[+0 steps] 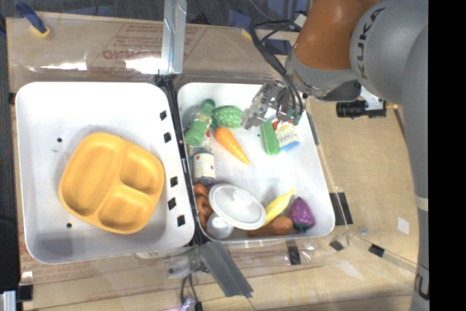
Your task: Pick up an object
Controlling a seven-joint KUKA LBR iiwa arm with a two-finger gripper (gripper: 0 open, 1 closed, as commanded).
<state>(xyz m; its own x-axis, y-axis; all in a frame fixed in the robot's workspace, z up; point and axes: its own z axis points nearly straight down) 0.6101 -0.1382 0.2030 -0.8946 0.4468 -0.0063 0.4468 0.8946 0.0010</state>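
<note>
Claw: I see my claw (271,107) low over the right bin's far edge, toward its far right corner; whether it is open or closed I cannot tell from up here
Arm: I have the grey arm (378,33) reaching in from the right, orange band just above the wrist
Right bin: the right bin (314,170) carries all the small things
Green stick: I find a green stick-shaped toy (270,140) just below the claw, upright along the bin's right side, touching a small carton (288,135) beside it
Carrot: the carrot (231,144) lies slanted near the bin's middle, close to the claw
Green items: I see a green bottle (198,126) and a bumpy green toy (227,116) by the far left corner
Jar: a small jar (204,165) sits along the left edge
Near edge: I count a white lidded bowl (236,206), a banana (279,206) and a purple toy (301,213) crowded there
Left bin: the left bin (44,113) holds a yellow divided plate (111,182), set toward its near side
Surface: both bins sit side by side on the surface (364,178)
</note>
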